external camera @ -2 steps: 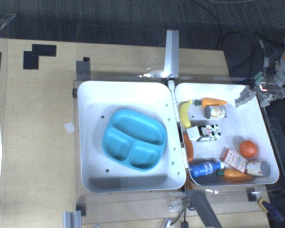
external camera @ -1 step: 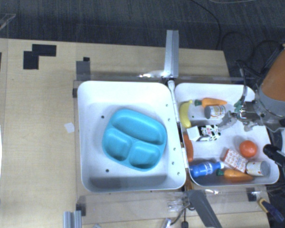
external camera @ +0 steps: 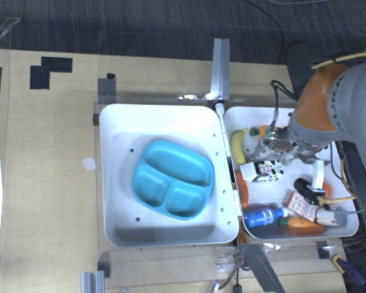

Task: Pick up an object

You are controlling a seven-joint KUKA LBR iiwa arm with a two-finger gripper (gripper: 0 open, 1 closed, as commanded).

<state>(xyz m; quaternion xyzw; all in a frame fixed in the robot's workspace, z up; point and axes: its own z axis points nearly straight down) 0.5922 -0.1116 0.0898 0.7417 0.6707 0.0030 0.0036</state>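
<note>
Arm over right bin [external camera: 351, 163].
Hand [external camera: 273, 145] state cannot be told; banana [external camera: 237, 146], blue bottle [external camera: 263, 217] and clutter crowd it.

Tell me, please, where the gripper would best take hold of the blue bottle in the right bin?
Probably across the middle of the blue bottle, coming straight down. It lies on its side along the right bin's near wall, so the jaws should close across its round body, not along its length.

Two bins [external camera: 110, 163], one blue tray [external camera: 172, 177]
</note>
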